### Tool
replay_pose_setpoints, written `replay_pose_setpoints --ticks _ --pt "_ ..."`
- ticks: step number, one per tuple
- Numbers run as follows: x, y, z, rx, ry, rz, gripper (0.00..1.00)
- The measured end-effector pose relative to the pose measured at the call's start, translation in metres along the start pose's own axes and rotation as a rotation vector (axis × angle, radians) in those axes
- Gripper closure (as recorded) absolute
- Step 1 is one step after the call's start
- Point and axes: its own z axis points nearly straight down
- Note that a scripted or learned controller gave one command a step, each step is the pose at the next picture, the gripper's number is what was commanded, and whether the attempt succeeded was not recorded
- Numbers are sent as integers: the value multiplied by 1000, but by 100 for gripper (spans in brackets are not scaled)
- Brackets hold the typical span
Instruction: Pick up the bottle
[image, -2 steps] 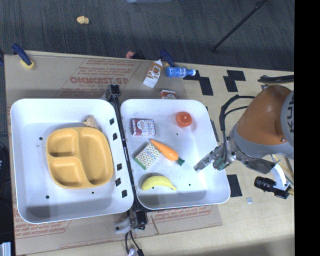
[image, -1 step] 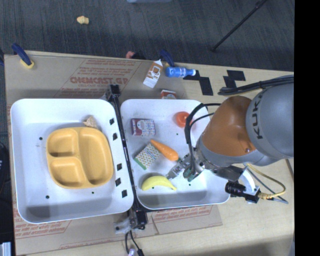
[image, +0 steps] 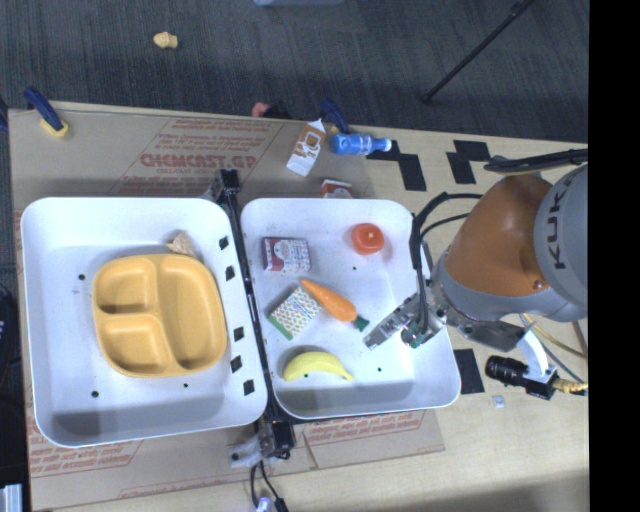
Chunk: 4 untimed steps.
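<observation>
Bottle: blue, lying on its side on the table, outside the bins, at twelve o'clock from your right bin.

Claw: over the right bin's three o'clock side, nothing between its fingers; you cannot tell how far they part.

Right bin: orange carrot, yellow banana, red box.

Left bin: yellow divided tray.
</observation>
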Motion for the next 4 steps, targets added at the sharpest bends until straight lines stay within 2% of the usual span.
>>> replay_pose_setpoints --ticks 1,2,3,4 --pt "-29 -19 -19 -1 -2 -427 100" --pt "71 47 -18 0 1 -588 100" --pt "29 19 -88 0 -4 -995 100" --pt "29 20 -98 0 -6 -998 100"
